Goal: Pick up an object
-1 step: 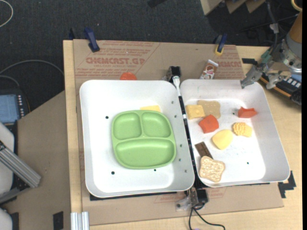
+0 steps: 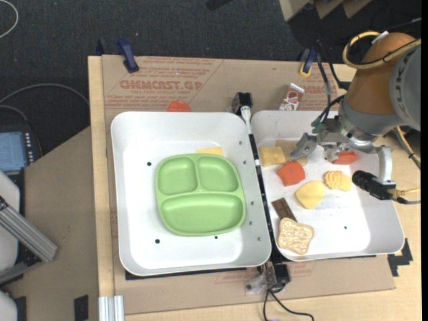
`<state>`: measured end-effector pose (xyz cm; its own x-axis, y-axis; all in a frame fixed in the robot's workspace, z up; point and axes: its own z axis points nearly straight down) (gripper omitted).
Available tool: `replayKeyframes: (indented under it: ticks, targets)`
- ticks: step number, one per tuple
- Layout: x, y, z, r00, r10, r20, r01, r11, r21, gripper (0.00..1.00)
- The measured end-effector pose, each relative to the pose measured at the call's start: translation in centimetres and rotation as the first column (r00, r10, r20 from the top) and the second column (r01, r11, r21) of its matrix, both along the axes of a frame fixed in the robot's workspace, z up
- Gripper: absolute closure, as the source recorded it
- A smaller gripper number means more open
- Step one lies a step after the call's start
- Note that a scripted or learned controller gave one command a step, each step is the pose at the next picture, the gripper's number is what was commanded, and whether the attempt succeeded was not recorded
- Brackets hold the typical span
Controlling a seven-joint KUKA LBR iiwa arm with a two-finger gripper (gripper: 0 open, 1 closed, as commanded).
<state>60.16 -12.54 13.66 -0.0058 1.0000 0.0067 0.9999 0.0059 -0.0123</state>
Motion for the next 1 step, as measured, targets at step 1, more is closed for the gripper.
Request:
replayKeyframes:
  ticks: [1]
  targets:
    - [-3.70, 3.06, -5.37, 1.000, -0.005, 0.008, 0.005, 1.000, -0.003, 0.00]
